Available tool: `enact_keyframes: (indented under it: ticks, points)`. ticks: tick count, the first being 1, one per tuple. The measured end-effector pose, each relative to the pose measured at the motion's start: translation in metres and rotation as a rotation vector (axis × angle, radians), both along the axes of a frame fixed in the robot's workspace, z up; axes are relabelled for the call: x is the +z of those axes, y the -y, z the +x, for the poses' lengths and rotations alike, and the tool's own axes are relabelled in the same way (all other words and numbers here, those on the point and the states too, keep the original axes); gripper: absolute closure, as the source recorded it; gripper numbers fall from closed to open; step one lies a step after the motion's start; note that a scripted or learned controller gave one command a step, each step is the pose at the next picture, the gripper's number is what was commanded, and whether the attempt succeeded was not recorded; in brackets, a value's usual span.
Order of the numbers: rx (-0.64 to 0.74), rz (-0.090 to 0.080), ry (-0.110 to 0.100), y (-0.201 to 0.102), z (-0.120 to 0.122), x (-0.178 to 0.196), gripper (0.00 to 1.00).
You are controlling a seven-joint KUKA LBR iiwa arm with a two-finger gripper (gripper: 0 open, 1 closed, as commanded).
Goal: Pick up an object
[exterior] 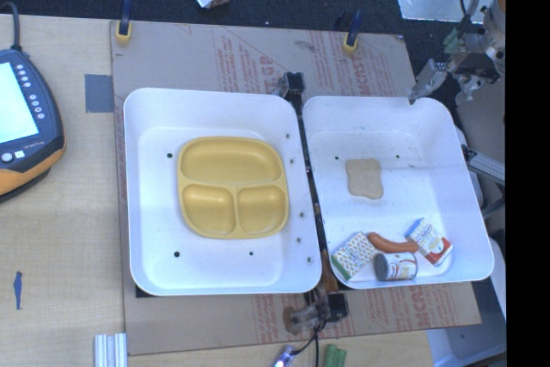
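Now | gripper above right bin far corner, fingers' state unclear | reach toward lone tan patch, apart from 4 items crowded at near edge

Two shallow white bins sit side by side on the bench: the left bin and the right bin. The left bin holds one yellow divided tray with three compartments. The right bin holds five things: one tan flat piece, one sausage, one small can, one green-and-white packet and one blue, white and red packet.
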State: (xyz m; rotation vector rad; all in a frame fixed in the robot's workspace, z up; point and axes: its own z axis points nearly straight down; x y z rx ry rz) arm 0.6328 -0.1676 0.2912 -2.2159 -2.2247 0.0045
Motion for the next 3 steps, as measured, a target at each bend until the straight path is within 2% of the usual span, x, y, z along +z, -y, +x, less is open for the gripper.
enact_keyframes:
  ticks: [1, 2, 3]
  points:
    - [0.001, 0.000, -0.002, -0.030, 0.023, -0.088, 0.00]
    - [0.000, -0.001, -0.002, -0.043, -0.036, -0.111, 0.00]
    - [0.001, 0.000, -0.003, -0.038, -0.049, -0.200, 0.00]
